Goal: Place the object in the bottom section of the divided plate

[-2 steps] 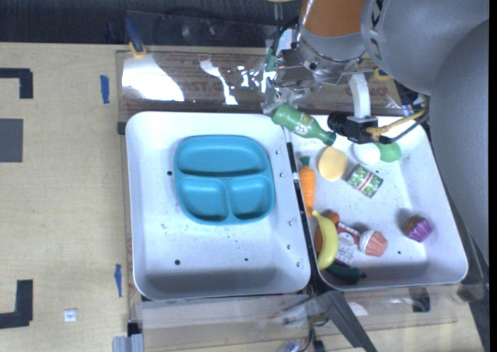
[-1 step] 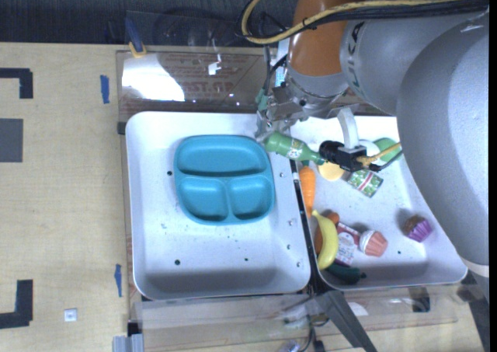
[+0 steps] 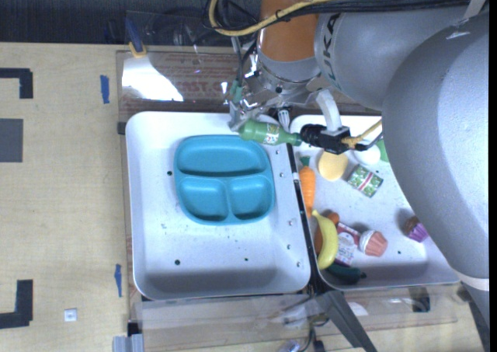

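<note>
A blue divided plate [image 3: 225, 178] lies in the left white bin [image 3: 155, 210], with one wide section at the far side and two small sections at the near side. My gripper [image 3: 242, 119] hangs just past the plate's far right corner. It is shut on the left end of a green bottle [image 3: 269, 135] with a pale label. The bottle lies level and points right, across the rim between the two bins.
The right bin [image 3: 388, 265] holds a carrot [image 3: 307, 185], a banana [image 3: 327, 242], a yellow piece [image 3: 332, 165], a green-and-white can [image 3: 365, 180], a pink cupcake [image 3: 373, 243] and a purple item [image 3: 416, 228]. The large grey arm [image 3: 419, 47] overhangs that bin.
</note>
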You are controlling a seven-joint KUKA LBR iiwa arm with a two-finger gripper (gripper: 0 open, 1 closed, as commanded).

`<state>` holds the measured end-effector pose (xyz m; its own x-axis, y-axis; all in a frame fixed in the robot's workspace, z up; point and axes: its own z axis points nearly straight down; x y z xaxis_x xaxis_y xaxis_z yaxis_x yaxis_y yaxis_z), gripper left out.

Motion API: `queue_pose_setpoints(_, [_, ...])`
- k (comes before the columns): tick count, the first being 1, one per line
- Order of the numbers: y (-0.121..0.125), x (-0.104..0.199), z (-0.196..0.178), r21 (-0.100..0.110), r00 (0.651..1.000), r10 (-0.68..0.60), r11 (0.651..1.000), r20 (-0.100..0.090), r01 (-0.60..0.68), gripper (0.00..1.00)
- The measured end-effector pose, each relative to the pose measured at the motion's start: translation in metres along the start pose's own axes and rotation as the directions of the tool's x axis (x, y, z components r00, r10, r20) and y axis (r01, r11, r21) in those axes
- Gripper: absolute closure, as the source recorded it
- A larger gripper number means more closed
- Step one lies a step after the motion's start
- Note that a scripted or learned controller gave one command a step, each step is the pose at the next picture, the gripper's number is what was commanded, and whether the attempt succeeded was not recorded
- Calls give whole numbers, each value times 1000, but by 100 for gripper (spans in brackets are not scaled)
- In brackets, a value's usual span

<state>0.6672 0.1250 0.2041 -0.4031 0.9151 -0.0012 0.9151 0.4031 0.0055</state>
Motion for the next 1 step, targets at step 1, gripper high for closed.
queue_pose_setpoints(1, [0,0,1,1,1000,0,1000,0,0,0])
